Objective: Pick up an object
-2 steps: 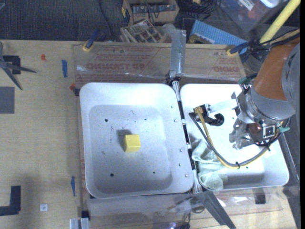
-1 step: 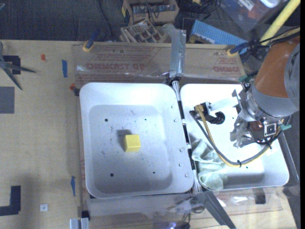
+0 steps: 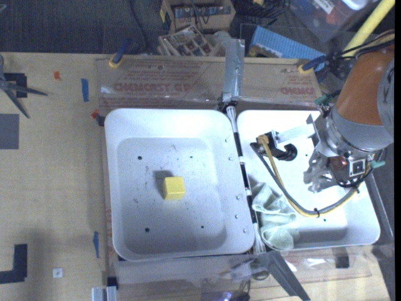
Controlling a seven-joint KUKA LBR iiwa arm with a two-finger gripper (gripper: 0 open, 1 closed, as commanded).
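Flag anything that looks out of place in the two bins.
A pale cloth lies crumpled in the right bin, bunched against its wall beside the left bin. The yellow block there looks ordinary.

- You're looking at a pale wooden bench (image 3: 50, 187) that carries two shallow white plastic bins side by side: the left bin (image 3: 113, 168) and the right bin (image 3: 369, 224).
- Behind the bins lies a flat brown cardboard sheet with red lettering (image 3: 156, 80).
- Well left of the bins you'll see a short blue tape strip (image 3: 84, 90) and a dark grey square patch (image 3: 9, 132).
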